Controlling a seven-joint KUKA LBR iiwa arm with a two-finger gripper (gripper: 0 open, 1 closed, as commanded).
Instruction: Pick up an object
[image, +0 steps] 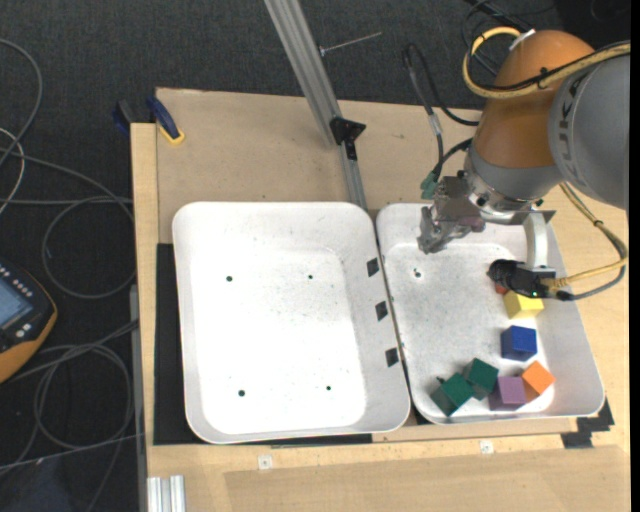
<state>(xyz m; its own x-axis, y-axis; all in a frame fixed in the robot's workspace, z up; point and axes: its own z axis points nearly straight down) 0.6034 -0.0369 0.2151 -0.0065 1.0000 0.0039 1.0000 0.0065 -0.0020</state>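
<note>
My gripper (432, 238) hangs over the back left part of the right bin (440, 300), with nothing seen in it. Several small blocks lie in that bin, well away from the gripper. A yellow block (522, 304) sits by the right wall, and a blue block (518, 342) lies just in front of it. In the front right corner are an orange block (538, 377), a purple block (510, 390), a green block (481, 374) and a darker green block (455, 394).
The left bin (280, 310) stands beside the right one, joined by black clips (380, 310). A slanted metal pole (320, 90) rises behind the bins. Cables lie on the floor to the left.
</note>
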